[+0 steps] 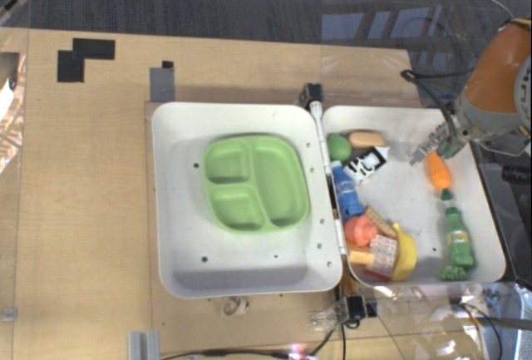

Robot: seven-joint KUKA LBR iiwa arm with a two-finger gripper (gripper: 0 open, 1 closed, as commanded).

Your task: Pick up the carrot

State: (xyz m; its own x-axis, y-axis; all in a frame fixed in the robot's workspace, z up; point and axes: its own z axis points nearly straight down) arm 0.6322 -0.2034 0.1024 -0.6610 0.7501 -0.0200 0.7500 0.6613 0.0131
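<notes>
Carrot (439, 170): orange, lies in right bin (490, 209), upper right part, slightly tilted, green tip toward lower end.
Gripper (438, 144): w/ arm from right, low over right bin; tips just above carrot's upper end, nr touching. Fingers: apart, nothing clamped btwn them.
Left bin (166, 209): holds green divided tray (253, 184), 3 compartments.
Right bin, other items: green bottle (456, 240) nr lower right; banana (405, 250) by bottom edge; blue bottle (345, 194) along left wall; green ball (338, 146) top left.
Desk (75, 209): light wood, carries both bins.
</notes>
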